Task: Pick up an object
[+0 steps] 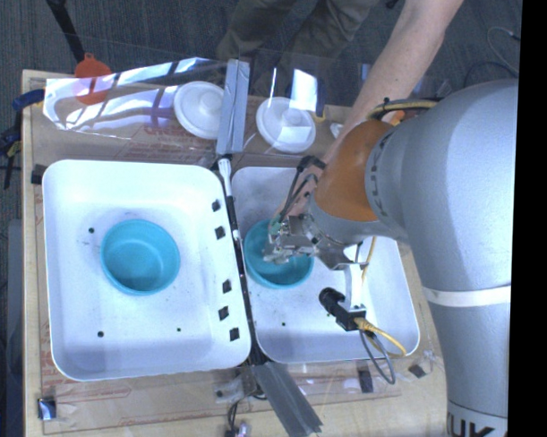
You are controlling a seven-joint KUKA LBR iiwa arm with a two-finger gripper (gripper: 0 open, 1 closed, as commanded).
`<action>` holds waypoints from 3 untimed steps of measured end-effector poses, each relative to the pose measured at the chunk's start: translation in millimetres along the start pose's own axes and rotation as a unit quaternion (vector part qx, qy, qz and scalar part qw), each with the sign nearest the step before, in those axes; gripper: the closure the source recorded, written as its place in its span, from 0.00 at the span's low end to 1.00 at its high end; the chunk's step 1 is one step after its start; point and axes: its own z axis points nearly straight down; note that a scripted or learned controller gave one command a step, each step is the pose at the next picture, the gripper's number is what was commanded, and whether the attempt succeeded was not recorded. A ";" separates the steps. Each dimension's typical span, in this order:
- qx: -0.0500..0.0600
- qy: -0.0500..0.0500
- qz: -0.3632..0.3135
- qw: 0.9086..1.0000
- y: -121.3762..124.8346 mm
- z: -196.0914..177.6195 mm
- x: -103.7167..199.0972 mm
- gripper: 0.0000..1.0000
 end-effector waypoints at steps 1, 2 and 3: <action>0.001 0.003 -0.029 1.000 34.7 -119.8 27.4 1.00; 0.003 0.003 -0.097 0.995 -33.1 -57.2 -14.0 1.00; 0.003 0.003 -0.097 0.995 -33.0 -57.3 -13.8 0.00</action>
